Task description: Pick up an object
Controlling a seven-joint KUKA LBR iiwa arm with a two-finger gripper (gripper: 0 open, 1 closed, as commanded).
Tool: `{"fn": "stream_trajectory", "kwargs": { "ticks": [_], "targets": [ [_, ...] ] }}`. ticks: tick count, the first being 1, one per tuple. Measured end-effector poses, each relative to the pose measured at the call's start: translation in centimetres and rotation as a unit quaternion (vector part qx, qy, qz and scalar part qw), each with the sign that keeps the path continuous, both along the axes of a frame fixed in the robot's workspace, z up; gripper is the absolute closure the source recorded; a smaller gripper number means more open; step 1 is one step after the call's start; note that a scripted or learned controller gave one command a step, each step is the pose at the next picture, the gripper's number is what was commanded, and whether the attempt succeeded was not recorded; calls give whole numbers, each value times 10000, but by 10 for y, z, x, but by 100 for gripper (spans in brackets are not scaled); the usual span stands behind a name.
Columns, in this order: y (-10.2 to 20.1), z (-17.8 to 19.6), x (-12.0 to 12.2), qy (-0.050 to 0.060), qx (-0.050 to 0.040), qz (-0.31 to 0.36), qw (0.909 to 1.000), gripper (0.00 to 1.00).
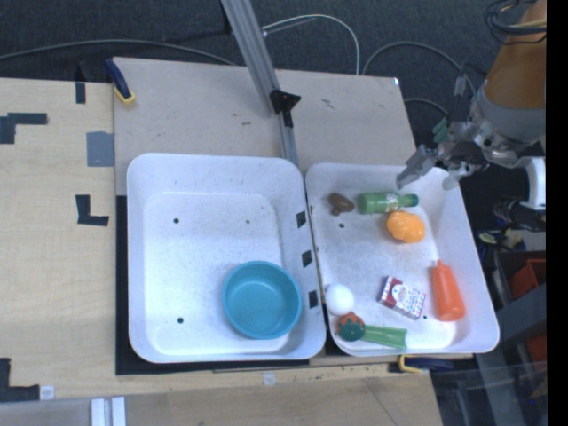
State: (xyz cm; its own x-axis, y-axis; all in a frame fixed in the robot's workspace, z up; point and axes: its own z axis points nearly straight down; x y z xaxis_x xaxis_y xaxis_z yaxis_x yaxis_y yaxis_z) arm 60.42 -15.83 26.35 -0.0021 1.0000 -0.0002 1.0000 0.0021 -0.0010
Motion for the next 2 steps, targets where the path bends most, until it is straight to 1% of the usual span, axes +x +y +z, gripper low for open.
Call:
{"fn": "stream_trajectory", "kwargs": {
  "ticks": [1, 2],
  "targets": [
    [0, 0, 0, 0, 0, 0, 10000, 0],
    [-4, -57, 7, 29, 0, -2, 10000, 0]
  ]
}}
